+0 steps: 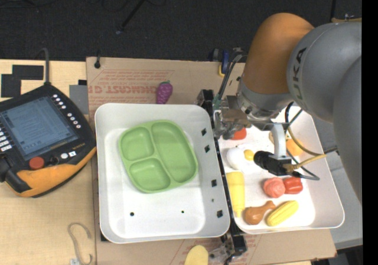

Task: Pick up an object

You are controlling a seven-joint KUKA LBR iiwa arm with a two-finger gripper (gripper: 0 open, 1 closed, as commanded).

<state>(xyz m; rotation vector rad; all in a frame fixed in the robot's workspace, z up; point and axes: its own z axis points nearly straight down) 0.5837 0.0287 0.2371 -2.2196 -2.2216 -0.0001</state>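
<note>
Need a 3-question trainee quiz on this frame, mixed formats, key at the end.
1. True or false: the green three-compartment plastic tray lies in the right white bin.
2. Multiple choice: what lies nearest the right bin's front edge? A) yellow toy corn cob B) red toy tomato C) purple toy by the cardboard
3. Fill in: the grey arm with the orange band hangs over the ___ bin.

Key: 1 false, it lies in the left white bin. 2 A. 3 right.
</note>
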